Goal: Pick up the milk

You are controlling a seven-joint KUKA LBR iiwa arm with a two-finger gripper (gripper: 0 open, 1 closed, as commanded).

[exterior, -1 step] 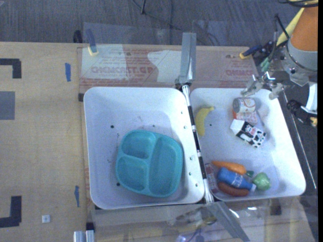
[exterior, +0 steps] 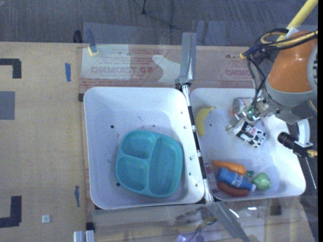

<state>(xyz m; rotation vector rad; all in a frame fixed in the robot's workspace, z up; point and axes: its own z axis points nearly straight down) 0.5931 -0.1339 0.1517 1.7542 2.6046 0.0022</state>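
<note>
The milk (exterior: 253,134) is a small white carton with black patches. It lies tilted in the upper middle of the right bin (exterior: 292,185). My gripper (exterior: 243,116) hangs low in that bin, right at the carton's upper left corner and partly covering it. I cannot make out whether it touches the carton. The grey arm with its orange band (exterior: 290,69) reaches in from the upper right.
A yellow banana (exterior: 203,119) lies by the right bin's left wall. A carrot (exterior: 229,166), a blue bottle (exterior: 235,179), a red sausage (exterior: 233,189) and a green fruit (exterior: 262,181) are clustered at its front. The left bin (exterior: 101,110) holds a teal divided plate (exterior: 150,163).
</note>
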